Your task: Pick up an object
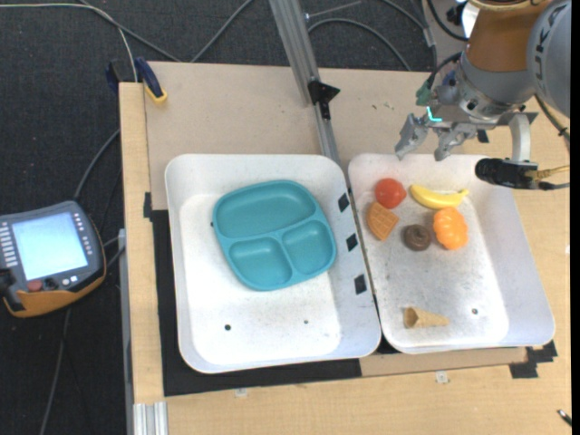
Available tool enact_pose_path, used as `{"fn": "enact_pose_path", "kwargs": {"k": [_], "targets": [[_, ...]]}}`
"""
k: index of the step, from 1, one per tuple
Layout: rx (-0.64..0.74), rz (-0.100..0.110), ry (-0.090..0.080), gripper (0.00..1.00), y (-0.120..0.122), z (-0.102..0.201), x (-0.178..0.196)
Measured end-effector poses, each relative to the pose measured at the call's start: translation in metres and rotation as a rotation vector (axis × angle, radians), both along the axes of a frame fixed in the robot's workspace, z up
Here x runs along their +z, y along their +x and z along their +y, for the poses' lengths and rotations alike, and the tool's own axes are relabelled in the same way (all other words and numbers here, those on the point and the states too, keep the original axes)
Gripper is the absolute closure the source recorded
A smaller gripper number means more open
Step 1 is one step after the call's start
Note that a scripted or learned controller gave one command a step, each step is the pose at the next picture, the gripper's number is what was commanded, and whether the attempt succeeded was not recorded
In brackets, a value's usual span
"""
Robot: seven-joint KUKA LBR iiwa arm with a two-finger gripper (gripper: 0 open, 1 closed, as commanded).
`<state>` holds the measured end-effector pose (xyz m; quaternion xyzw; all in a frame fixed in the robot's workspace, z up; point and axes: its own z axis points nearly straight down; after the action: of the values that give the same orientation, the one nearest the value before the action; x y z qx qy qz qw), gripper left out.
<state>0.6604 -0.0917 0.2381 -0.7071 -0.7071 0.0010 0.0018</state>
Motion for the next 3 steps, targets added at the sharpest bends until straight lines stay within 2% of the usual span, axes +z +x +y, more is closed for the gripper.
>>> {"fn": "enact_pose_path", "kwargs": {"k": [1, 2, 3], "targets": [[0.0, -0.002, 0.0, 0.0, 0.0, 0.0, 0.001], [-0.001, 0.003, 0.0, 0.0, 0.004, -0.008, -0.047], [-0.001, 0.004, 0.001, 0.0, -0.007, -0.005, -0.1]]}}
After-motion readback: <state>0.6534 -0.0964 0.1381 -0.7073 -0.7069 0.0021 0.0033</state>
